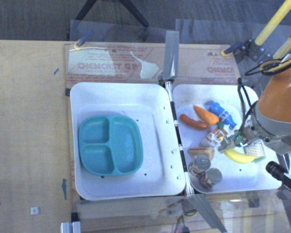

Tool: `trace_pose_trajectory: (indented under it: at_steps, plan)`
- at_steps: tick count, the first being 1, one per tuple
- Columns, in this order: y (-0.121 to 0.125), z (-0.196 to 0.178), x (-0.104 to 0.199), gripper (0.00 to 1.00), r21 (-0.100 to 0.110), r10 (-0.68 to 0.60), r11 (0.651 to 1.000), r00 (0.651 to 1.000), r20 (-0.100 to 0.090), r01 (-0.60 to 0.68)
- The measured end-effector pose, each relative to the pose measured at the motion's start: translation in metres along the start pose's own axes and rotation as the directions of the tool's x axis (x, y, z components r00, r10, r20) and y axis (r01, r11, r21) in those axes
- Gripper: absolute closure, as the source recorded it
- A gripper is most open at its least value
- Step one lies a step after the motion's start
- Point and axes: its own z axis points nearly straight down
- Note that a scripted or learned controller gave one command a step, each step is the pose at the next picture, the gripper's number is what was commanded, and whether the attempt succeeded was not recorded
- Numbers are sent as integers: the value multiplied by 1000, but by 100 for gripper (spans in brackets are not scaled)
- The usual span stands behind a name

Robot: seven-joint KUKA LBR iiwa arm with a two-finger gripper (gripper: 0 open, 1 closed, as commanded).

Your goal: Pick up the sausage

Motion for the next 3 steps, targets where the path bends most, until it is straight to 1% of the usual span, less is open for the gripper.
trace_pose_trajectory:
  at_steps: [1, 2, 3]
  plan:
    - [0, 0, 0, 0, 0, 0, 1000, 1000, 0, 0]
    - [2, -10, 0, 100, -4, -2, 1000, 1000, 3, 2]
    - [7, -62, 20, 100, -1, -45, 999, 999, 2, 45]
